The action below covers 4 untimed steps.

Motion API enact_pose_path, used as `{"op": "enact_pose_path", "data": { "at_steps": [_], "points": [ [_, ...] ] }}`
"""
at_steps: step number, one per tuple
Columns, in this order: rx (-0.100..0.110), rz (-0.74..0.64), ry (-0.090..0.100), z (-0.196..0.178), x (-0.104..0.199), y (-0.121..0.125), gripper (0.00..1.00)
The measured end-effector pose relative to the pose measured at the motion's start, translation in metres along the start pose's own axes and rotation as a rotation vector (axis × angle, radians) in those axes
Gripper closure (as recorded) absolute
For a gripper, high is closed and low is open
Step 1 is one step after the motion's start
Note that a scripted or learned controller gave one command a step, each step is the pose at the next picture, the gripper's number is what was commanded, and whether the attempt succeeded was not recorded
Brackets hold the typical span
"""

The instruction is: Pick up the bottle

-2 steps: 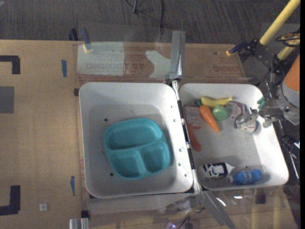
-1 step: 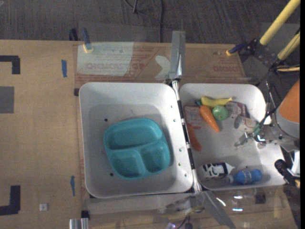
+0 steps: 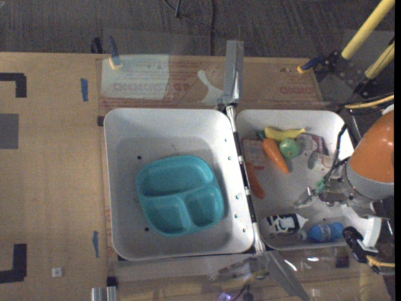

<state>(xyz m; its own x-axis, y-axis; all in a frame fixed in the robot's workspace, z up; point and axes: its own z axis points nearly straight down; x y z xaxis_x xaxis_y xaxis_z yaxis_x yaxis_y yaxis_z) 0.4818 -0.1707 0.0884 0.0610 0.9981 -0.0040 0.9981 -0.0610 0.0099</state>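
Looking down from the fixed camera view, two white bins sit side by side on the bench. The left bin (image 3: 119,187) holds a teal divided tray (image 3: 180,194) lying flat near its middle, well apart from anything the task concerns.

The right bin (image 3: 250,121) carries the clutter. Near its far wall a yellow banana (image 3: 283,132), an orange carrot (image 3: 276,155) and a green round fruit (image 3: 289,147) crowd together over some flat packets. Along the near wall lies the bottle (image 3: 324,232), clear with a blue label, on its side and pressed close to the wall, probably where it rolled to rest. Just beside it to the left lies a small black-and-white carton (image 3: 285,223).

The arm enters from the right, its orange band above the wrist, and the gripper (image 3: 319,195) hangs over the bin's middle, just above the bottle in the picture but apart from it. Nothing sits between its tips; how wide they stand is too blurred to judge. I judge the grasp not yet made: the bottle lies untouched, and its closeness to the wall and carton leaves little room for a clean approach.
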Motion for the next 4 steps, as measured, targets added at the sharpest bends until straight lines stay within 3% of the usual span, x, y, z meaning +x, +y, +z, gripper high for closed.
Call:
{"op": "enact_pose_path", "data": {
  "at_steps": [1, 2, 3, 4],
  "points": [
    [0.0, 0.002, 0.001, 0.0, -0.001, 0.0, 0.0],
    [0.001, -0.177, 0.003, 0.0, -0.023, 0.002, 0.0],
    [-0.007, -0.17, -0.005, -0.011, -0.028, 0.003, 1.0],
    [0.008, 0.0, 0.002, -0.11, -0.039, 0.07, 1.0]
  ]
}}
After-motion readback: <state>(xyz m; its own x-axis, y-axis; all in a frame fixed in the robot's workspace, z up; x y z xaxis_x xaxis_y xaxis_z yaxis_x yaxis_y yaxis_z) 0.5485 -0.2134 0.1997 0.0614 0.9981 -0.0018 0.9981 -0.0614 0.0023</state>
